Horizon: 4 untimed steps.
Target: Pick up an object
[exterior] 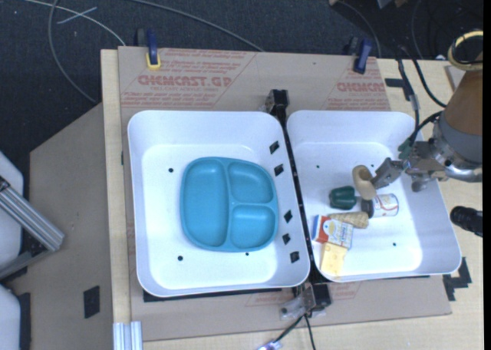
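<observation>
Yellow and flat, a cheese-like wedge (pixel 333 258) lies at the near edge of the right bin (pixel 430 252), half under a small red-and-white carton (pixel 336 231). Just behind sit a tan, bread-shaped piece (pixel 355 220), one glossy dark-green rounded item (pixel 343 198) and a white pack with red print (pixel 387 204) — five loose objects, all clustered at the bin's middle. The gripper (pixel 367 184) hangs over that cluster with something tan and rounded at its tip; whether this is a held object or part of the finger is hard to say, and the jaw state cannot be told. The left bin (pixel 146 187) holds a single smooth blue plastic plate (pixel 228 203) — rounded-square, three compartments
</observation>
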Motion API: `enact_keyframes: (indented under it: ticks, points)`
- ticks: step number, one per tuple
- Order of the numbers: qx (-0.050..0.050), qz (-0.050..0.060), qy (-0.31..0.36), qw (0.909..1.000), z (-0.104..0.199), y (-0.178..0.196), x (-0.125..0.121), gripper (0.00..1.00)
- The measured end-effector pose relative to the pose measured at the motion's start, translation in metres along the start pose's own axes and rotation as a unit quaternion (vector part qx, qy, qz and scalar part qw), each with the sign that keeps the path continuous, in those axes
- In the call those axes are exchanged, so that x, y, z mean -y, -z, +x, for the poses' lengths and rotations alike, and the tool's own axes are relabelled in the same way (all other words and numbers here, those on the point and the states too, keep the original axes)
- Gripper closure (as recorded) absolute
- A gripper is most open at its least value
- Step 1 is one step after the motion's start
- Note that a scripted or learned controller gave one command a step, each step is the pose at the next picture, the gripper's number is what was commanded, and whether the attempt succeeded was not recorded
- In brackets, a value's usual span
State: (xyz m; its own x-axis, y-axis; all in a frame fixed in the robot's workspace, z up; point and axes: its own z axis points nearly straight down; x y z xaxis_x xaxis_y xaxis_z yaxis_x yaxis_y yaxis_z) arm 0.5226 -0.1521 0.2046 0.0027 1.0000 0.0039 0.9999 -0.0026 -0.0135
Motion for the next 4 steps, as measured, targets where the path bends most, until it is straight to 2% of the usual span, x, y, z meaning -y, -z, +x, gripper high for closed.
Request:
enact_keyframes:
  ticks: [1, 2, 3, 4]
  points:
    - [0.001, -0.006, 0.002, 1.0, 0.0, 0.006, -0.003, 0.0]
    - [0.0, -0.003, 0.002, 1.0, 0.011, -0.05, -0.003, 0.0]
    - [0.009, -0.019, 0.0, 0.9998, 0.013, -0.098, -0.007, 0.0]
    - [0.008, -0.02, 0.002, 0.9998, 0.012, -0.097, -0.01, 0.0]
